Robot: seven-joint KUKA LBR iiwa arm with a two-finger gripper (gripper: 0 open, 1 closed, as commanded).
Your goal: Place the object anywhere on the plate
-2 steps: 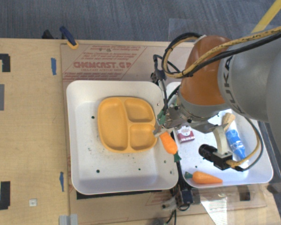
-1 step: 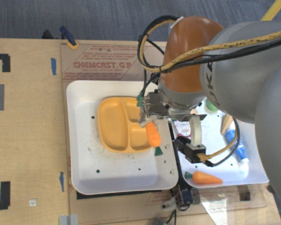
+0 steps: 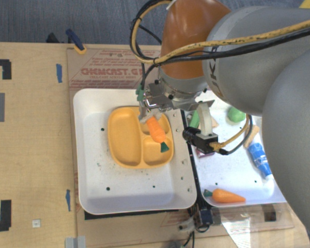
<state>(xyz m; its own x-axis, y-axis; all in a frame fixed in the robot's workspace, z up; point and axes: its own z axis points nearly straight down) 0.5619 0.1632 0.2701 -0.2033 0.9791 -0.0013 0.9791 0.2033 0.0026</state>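
A yellow divided plate (image 3: 125, 138) lies in the left white bin (image 3: 93, 180). An orange toy carrot (image 3: 156, 129) with a green tip rests over the plate's right side, across the ridge between its two small compartments. My gripper (image 3: 147, 112) hangs just above the carrot's upper end, at the plate's upper right rim. The wrist and arm hide the gripper's tips and whether it touches the carrot.
The right bin (image 3: 248, 187) holds a second orange carrot (image 3: 226, 195) near its front edge, a blue bottle-like item (image 3: 259, 158), a green round item (image 3: 236, 113), a green piece (image 3: 195, 119) and a pale stick (image 3: 249, 136). The arm covers much of that bin.
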